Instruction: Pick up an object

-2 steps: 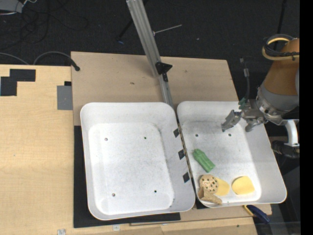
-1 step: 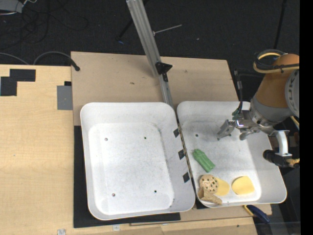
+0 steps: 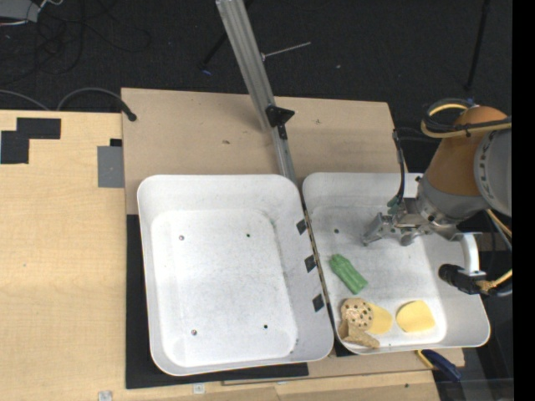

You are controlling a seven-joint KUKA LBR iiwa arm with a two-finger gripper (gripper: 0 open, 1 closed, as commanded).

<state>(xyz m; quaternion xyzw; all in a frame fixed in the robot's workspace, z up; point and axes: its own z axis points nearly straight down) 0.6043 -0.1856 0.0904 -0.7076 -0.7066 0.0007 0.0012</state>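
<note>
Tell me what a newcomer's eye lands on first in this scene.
The grey arm with its orange band reaches in from the right, its two-finger gripper low over the right-hand shallow white bin. Against that bin's pale floor lie a green oblong piece by its left wall, and at the near edge a tan speckled cookie-like piece and a yellow rounded block.

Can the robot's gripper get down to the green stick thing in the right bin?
Probably yes. The gripper hangs over the right white bin, and the small green stick-shaped object lies alone on bare floor just below-left of it in the view. The yellow pieces sit apart near the front edge.
</note>
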